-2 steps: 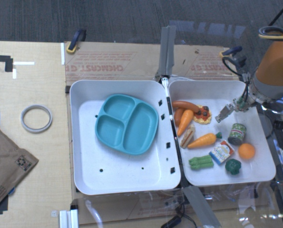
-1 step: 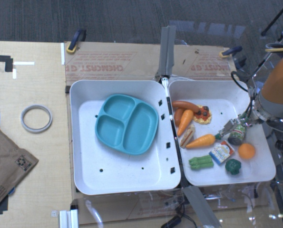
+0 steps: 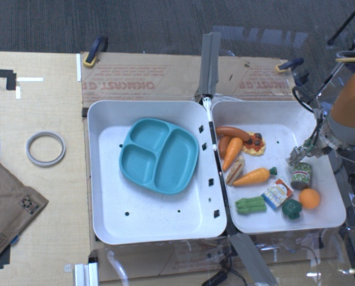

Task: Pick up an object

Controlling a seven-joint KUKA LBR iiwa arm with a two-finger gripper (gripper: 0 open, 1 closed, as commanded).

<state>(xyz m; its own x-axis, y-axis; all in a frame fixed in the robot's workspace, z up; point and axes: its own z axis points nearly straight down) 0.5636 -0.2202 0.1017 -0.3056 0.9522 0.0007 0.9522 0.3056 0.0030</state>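
My gripper (image 3: 301, 154) hangs over the right side of the right bin (image 3: 284, 121), just above a small green-labelled can (image 3: 301, 175); nothing shows in its grasp. In that bin lie a sausage (image 3: 233, 133), a pizza slice (image 3: 255, 145), two carrots (image 3: 231, 152) (image 3: 253, 176), a sandwich (image 3: 234, 171), a green vegetable piece (image 3: 250, 205), a small juice box (image 3: 277, 195), a broccoli (image 3: 292, 208) and an orange (image 3: 309, 198).
The left bin (image 3: 105, 177) holds a teal divided plate (image 3: 159, 155). A grey divider post (image 3: 209, 67) rises between the bins. On the bench to the left lie a tape ring (image 3: 46, 148) and a cardboard box (image 3: 4, 210). Cables hang at the right.
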